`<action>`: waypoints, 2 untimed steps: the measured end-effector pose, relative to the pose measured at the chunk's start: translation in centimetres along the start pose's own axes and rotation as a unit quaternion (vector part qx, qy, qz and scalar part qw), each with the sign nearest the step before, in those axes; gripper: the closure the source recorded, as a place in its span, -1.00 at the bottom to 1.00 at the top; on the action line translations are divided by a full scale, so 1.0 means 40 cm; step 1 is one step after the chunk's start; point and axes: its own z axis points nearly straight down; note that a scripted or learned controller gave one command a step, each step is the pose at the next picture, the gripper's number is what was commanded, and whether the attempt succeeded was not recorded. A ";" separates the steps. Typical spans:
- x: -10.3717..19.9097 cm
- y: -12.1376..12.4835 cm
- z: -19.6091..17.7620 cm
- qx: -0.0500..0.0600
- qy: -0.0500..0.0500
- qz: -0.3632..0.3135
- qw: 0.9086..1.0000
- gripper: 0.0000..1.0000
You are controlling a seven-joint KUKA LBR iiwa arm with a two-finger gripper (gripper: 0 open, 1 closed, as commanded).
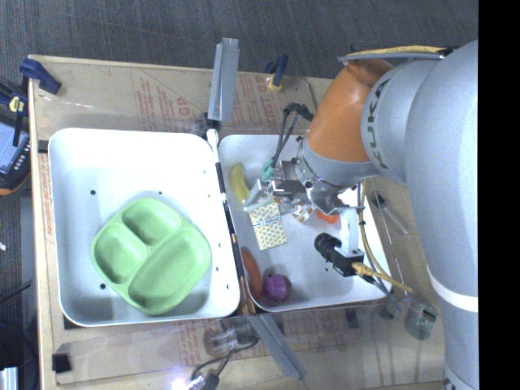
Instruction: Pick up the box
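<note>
The box (269, 224), a small flat carton with a pale patterned face, lies in the right bin (357, 299), towards that bin's left wall and about midway between its far and near ends. Its long axis runs roughly far to near, tilted a little so the near end swings right. Its far end sits directly under the metal hardware of the end effector (280, 189), which hangs just above and slightly to the far right of the box's middle. Whether the end effector is touching the carton, and whether it is apart or together, I cannot tell, as the wrist and its fittings cover it. As I judge it, the coming move turns on this small offset: the box's middle lies a little nearer and to the left of the end effector.

Just beyond the box lies a yellow banana-like item (238, 181); nearer, an orange piece (253, 273) and a purple ball (278, 286). The left bin (73, 153) holds a green divided plate (152, 255).
</note>
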 end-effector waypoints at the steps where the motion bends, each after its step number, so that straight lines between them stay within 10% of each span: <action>1: -0.104 0.200 -0.050 -0.002 0.000 -0.072 0.997 1.00; 2: 0.089 0.131 0.004 0.000 0.000 -0.086 0.996 1.00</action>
